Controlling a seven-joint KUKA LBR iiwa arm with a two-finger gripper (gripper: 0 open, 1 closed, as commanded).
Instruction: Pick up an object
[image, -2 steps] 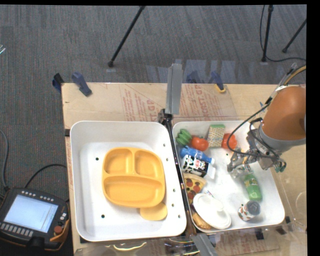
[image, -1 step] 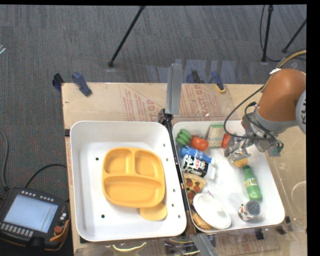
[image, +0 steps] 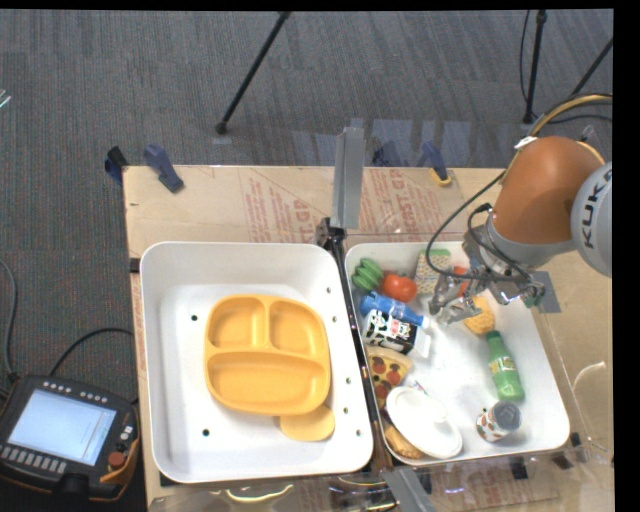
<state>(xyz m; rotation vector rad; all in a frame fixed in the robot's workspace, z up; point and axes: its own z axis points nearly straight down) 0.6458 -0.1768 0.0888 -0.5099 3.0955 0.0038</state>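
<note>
Right white plastic bin: end effector, finger state not discernible, is poised low beside a yellow corn-like toy, close to a red tomato-like piece; a missed or glancing grasp is judged likely amid crowded neighbours.

You've got two white bins, the left bin carrying a yellow-orange divided tray with a paler yellow disc poking out under it, and the right bin full of bright stuff: a green bottle with a yellow label, a red tomato, green pieces, a blue packet and a black-and-white cow-print carton. You'll also spot a white plate, a pizza slice with red dots, and a yellow chunk. The arm shows you its orange band against grey, over a tan bench with red print.
</note>
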